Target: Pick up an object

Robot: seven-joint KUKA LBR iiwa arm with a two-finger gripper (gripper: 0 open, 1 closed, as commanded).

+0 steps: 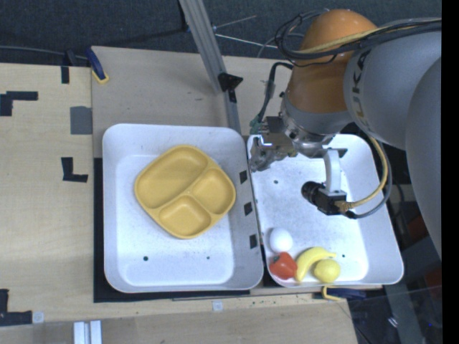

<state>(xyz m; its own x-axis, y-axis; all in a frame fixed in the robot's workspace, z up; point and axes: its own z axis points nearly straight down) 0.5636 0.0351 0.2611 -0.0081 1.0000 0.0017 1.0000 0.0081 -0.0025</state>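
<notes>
My gripper (264, 151) hangs over the far left corner of the right bin (373, 253), close to the wall between the two bins. Below the orange wrist band (331, 56) it looks dark and metallic, and nothing shows in it. Several small objects lie together in the right bin's near left corner: a white egg (280, 239), a red fruit (284, 265), a yellow banana (310, 259) and a round yellow fruit (327, 270). They are well apart from the gripper, toward the front edge.
A yellow divided plate (185, 190) lies in the left bin (122, 264). A black unit with cables (324, 196) hangs from the arm over the middle of the right bin. A slanted metal post (204, 38) rises behind the bins.
</notes>
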